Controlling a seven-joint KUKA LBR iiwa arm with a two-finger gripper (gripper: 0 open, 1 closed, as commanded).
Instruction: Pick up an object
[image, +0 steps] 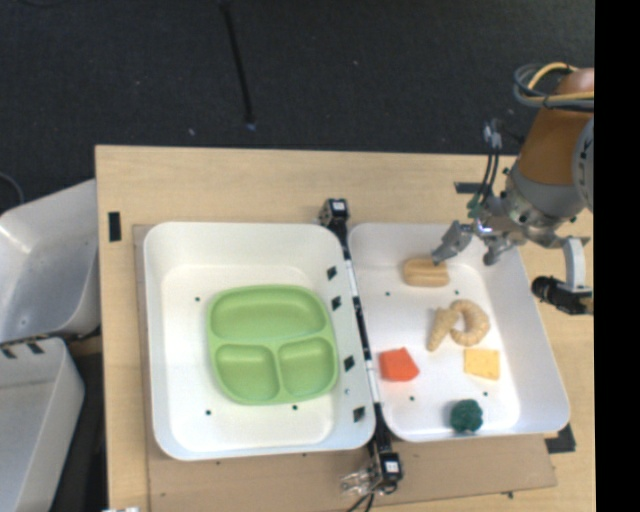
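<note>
My gripper (472, 249) hangs over the back of the right bin (535, 330), open, its two fingers spread with nothing between them. A tan bread roll (426, 272) lies just below and left of the left finger. In front of it rest a curved beige pastry (459, 324), a yellow cheese block (482, 363), an orange-red block (399, 365) and a dark green ball (465, 416).
The left bin (170, 330) holds a green divided plate (272, 343). A hinge strip with black clips (352, 330) joins the two bins. The grey and orange arm (550, 160) comes in from the upper right. White equipment (40, 300) stands off the bench's left side.
</note>
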